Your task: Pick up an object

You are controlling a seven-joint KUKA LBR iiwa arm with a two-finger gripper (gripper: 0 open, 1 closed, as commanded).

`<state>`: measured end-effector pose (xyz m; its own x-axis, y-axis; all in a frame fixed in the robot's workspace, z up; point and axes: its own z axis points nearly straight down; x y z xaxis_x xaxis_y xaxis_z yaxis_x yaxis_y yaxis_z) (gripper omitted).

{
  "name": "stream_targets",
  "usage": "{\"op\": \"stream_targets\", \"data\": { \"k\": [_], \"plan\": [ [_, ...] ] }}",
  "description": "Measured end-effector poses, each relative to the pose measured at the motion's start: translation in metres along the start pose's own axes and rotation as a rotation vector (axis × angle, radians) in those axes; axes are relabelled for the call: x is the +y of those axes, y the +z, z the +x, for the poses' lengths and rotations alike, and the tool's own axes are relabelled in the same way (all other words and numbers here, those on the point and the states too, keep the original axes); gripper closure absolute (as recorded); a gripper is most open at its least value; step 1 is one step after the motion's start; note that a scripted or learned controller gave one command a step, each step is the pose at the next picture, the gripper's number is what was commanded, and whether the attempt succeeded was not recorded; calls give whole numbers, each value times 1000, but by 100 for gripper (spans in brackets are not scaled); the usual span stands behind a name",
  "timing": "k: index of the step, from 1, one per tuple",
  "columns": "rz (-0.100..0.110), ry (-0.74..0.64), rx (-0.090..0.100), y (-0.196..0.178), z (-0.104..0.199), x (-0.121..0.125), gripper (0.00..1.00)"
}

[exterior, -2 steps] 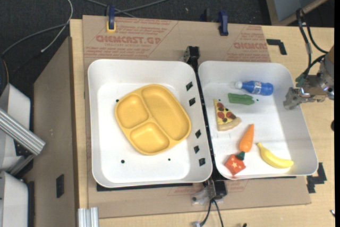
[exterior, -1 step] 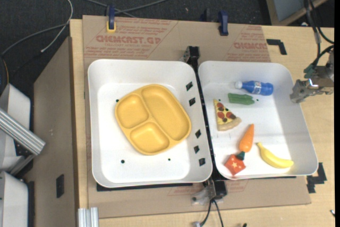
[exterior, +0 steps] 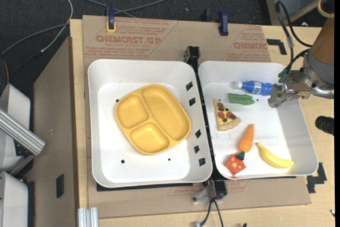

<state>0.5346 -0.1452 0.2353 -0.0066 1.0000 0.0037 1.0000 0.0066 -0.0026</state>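
The right bin (exterior: 297,130) holds a blue bottle (exterior: 253,86) lying on its side, a green pickle (exterior: 240,98), a pizza slice (exterior: 226,115), a carrot (exterior: 246,138), a red strawberry (exterior: 235,164) and a banana (exterior: 274,157). My gripper (exterior: 278,97) hangs over the right side of this bin, just right of the bottle's blue end. Nothing shows between its fingers. The fingertips point down at the bin's floor.
The left bin (exterior: 106,162) carries a yellow divided plate (exterior: 152,118). Black clips line the divider (exterior: 195,114) between the two bins. A cardboard sheet (exterior: 159,34) lies under both bins, clamped at the back.
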Motion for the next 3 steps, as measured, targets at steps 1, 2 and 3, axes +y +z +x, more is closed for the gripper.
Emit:
{"op": "stream_targets", "data": {
  "k": [1, 2, 3],
  "plan": [
    [-2, 0, 0, -8, 51, 1, 100],
    [-2, -2, 0, -13, 112, 2, 100],
    [2, 0, -1, 5, 167, 3, 100]
  ]
}}
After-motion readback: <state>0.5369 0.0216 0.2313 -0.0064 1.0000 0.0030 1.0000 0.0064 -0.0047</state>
